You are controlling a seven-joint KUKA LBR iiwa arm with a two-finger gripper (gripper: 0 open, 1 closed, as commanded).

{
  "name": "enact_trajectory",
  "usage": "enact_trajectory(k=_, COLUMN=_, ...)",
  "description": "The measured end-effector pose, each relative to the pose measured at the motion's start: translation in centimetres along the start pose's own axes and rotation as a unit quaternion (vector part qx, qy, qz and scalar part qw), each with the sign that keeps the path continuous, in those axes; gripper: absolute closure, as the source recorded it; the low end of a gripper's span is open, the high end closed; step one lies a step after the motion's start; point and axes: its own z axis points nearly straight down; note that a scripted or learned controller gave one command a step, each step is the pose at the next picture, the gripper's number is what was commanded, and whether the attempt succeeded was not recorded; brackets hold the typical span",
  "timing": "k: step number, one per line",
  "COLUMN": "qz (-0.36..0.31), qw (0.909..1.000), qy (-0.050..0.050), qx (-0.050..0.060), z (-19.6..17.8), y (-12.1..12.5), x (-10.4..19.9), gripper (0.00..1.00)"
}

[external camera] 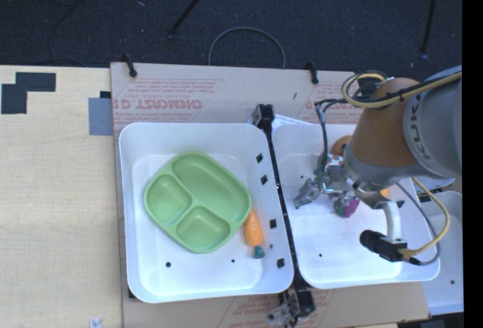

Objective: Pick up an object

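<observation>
- A carrot [253,229] was seen in the left bin [143,139], long axis near vertical in the view, green tip toward the near edge, lying just beside the green divided plate [198,200] and near the central divider.
- A purple object [348,206] lay in the right bin [332,277], under the wrist.
- The pincer [309,193] was positioned low over the right bin; whether it was spread or pressed together could not be told.
- Bare floor was seen along the near part of the right bin.

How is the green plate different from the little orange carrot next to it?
The green plate is wide and flat with three compartments; the carrot is small, narrow and plain. The plate is light green all over; the carrot is orange with a green tip. Both lie in the left bin.
</observation>
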Motion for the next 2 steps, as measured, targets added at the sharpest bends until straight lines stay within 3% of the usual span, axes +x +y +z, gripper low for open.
enact_trajectory(k=1, qz=0.000, qw=1.0000, qy=0.000, qx=-0.002, z=3.9, y=0.0, x=0.1, gripper=0.00)
enact_trajectory(k=2, qz=0.004, qw=1.0000, qy=0.000, qx=-0.002, z=2.8, y=0.0, x=-0.1, gripper=1.00)
